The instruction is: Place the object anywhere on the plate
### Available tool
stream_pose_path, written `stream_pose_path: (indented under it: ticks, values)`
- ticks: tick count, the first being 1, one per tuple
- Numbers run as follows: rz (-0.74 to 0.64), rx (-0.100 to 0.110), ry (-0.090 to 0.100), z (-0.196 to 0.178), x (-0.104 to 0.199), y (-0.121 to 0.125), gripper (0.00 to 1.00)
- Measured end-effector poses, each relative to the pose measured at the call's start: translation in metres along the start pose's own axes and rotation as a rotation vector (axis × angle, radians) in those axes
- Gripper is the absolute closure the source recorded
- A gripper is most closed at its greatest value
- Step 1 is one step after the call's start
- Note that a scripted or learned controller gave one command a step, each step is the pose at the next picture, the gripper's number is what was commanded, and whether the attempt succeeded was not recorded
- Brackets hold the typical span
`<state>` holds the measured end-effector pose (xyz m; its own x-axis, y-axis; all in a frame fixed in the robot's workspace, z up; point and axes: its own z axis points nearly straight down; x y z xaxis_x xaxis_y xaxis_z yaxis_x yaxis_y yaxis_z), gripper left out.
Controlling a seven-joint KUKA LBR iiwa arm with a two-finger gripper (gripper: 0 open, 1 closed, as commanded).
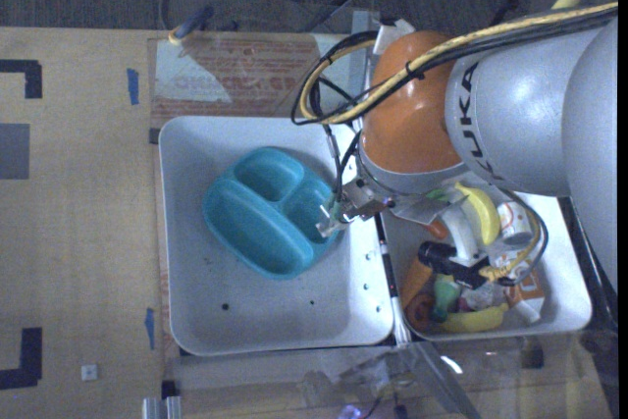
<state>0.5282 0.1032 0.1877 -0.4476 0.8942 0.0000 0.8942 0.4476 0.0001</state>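
A teal plate (263, 211) with three compartments lies tilted in the upper middle of the left white bin (206, 314). My gripper (332, 217) hangs over the plate's right rim, close to the wall between the two bins. Its tip looks small and pale, and whether anything is in it is hidden. The grey arm with its orange band (412, 103) covers the top of the right bin.
The right bin (571, 301) holds several loose items: a yellow banana-like piece (481, 213), a black piece (447, 260), an orange one (416, 295) and another yellow one (479, 318). A taped sheet (235, 69) lies behind the left bin.
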Motion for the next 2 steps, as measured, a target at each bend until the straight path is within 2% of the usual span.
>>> stream_pose_path:
  ticks: [1,2]
  values:
    - [-0.259,-0.004,-0.001,-0.01,0.062,0.09,1.0]
    - [-0.269,0.0,0.0,0.044,0.057,0.1,1.0]
